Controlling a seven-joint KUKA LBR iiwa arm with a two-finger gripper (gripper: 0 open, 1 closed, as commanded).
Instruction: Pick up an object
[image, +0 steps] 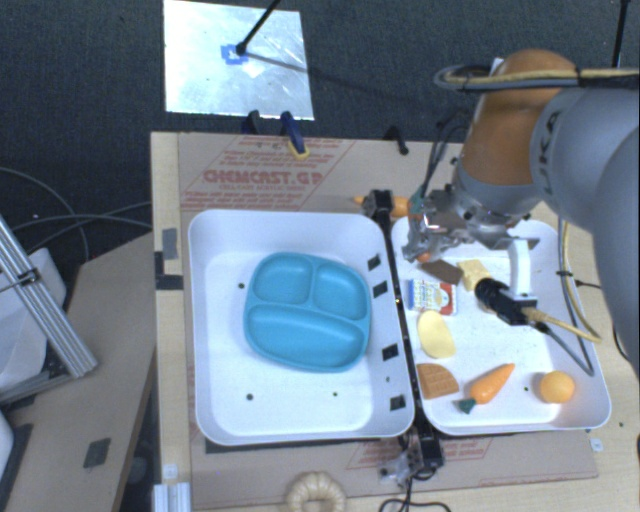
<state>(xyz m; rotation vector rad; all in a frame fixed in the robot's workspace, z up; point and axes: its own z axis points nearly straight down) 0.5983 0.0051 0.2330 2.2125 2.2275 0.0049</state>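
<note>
While I hang low over the far end of the right bin (590, 400), my gripper (432, 240) sits just above a brown piece (441, 270); whether it is parted or closed, I cannot tell. Nothing looks lifted yet: carton (430, 296), carrot (490, 383) and orange (556, 386) lie loose, so the pick remains.

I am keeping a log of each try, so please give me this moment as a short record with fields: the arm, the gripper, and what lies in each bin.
arm: grey, orange band, reaching in from the right over the right bin
gripper: low at the far left part of the right bin; finger state unclear
left bin: blue divided tray
right bin: carrot, orange ball, pale yellow oval piece, brown cookie-like piece, small printed packet
held: nothing visibly between the fingers
</note>
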